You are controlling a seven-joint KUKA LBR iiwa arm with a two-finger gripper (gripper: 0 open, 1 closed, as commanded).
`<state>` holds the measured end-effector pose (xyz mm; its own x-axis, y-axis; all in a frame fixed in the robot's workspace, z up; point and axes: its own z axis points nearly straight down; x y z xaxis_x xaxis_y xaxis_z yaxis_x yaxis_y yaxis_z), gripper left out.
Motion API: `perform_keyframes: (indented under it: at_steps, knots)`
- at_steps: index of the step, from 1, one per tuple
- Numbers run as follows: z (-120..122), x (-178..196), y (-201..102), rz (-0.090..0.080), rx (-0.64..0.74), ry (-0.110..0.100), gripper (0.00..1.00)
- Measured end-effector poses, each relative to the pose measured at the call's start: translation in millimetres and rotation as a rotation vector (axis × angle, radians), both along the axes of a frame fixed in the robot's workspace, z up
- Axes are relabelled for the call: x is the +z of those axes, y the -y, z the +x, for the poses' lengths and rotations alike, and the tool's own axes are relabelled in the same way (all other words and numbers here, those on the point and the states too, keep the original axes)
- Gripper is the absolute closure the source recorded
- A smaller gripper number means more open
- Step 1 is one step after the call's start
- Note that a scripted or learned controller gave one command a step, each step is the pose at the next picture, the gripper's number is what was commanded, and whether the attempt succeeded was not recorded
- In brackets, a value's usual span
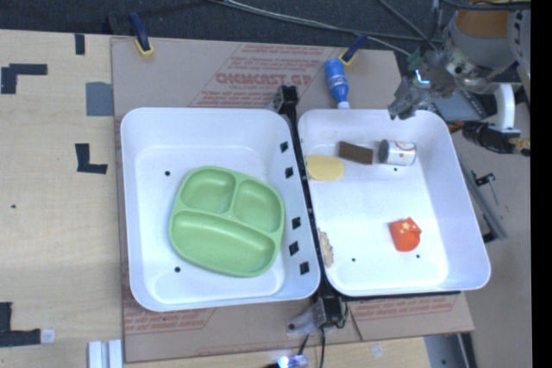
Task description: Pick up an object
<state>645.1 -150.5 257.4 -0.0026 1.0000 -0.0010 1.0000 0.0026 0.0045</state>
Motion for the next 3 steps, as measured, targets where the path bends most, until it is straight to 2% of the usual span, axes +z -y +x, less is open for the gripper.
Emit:
perform_keyframes:
  at_steps: [1,3]
  knots:
    - [-20,-16,-49,0.002,0.002,-0.008,1.0]
    - [-56,-5,-147,0.003,0.003,-0.006,1.0]
